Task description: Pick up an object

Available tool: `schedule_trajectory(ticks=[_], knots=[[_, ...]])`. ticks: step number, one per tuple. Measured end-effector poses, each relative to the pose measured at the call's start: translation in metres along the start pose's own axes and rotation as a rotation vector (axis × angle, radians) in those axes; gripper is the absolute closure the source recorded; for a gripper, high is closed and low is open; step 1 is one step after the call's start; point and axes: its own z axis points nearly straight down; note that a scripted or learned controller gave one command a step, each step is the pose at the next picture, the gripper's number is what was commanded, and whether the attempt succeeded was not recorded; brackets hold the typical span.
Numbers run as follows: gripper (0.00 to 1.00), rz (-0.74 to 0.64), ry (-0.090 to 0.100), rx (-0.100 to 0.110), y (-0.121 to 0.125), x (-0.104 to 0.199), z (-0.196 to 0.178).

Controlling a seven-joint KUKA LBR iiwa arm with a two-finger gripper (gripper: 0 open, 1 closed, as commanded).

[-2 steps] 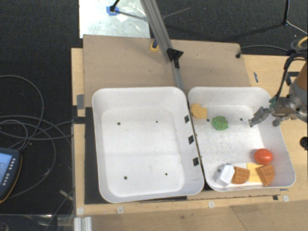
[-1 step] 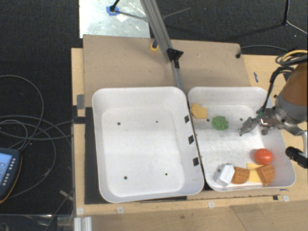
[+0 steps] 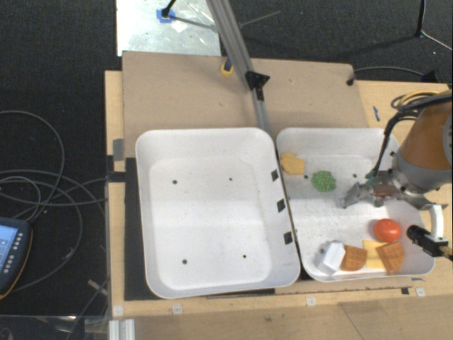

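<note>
The right bin [image 3: 340, 137] holds several small items. A yellow chunk [image 3: 292, 164] lies near its back left corner, with a green broccoli-like piece [image 3: 324, 181] just to its right. A red tomato [image 3: 386, 229] sits toward the front right. Along the front wall are a white object [image 3: 330, 256], an orange-brown wedge [image 3: 354, 258], a yellow slab [image 3: 373, 247] and another brown wedge [image 3: 391, 256]. My gripper [image 3: 362, 194] hangs low over the right bin, right of the green piece and up-left of the tomato, with nothing seen in it.
The left bin [image 3: 205, 139] sits beside the right one, with black clips [image 3: 281, 205] along their shared edge. A grey pole [image 3: 237, 41] slants in from the back. Cables lie on the floor to the left.
</note>
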Motion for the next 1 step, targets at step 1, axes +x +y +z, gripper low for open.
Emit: schedule_trajectory(ticks=[1], knots=[[1.00,0.000,-0.002,-0.006,0.0016,-0.0010,-0.0137]])
